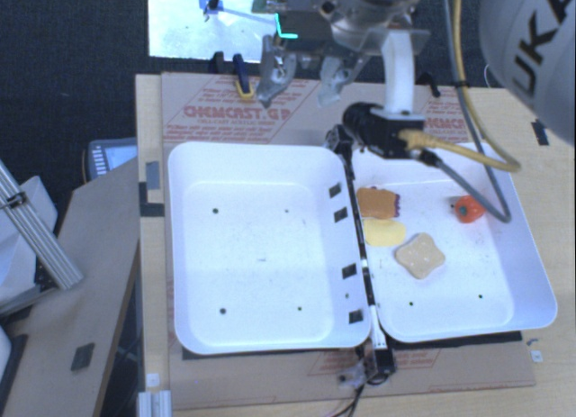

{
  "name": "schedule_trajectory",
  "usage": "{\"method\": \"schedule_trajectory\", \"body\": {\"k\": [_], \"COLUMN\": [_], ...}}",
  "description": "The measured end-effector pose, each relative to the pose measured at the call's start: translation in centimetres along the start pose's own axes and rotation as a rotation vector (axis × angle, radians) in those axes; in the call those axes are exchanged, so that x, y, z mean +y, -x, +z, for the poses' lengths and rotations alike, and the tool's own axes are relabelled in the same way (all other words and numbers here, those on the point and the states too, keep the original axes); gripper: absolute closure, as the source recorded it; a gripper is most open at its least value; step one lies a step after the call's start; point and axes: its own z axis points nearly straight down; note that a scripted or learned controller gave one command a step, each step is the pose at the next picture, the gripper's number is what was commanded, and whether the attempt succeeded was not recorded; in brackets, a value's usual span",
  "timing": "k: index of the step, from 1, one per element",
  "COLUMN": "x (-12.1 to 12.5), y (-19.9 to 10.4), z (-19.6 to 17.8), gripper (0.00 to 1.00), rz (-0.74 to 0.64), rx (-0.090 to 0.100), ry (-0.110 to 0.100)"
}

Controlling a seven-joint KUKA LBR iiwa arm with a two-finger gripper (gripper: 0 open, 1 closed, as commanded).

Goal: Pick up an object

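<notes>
Two white bins side by side: left bin [256, 316] below the pincer, right bin [504, 298] down and to its right. Four small things in the right bin, well apart from the pincer [301, 86]: pale toast-like piece [419, 256], yellow disc [384, 233], orange-brown slab [377, 203] (purple edge, partly over the disc), red-orange bit [467, 210]. Pincer raised over the bench's far edge, fingers spread apart, nothing between them. Arm cut off at top.
</notes>
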Motion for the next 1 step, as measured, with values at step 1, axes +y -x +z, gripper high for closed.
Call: {"method": "schedule_trajectory", "body": {"k": [1], "x": [0.0], "y": [0.0], "z": [0.0], "gripper": [0.0], "rz": [0.0], "rx": [0.0], "ry": [0.0]}}
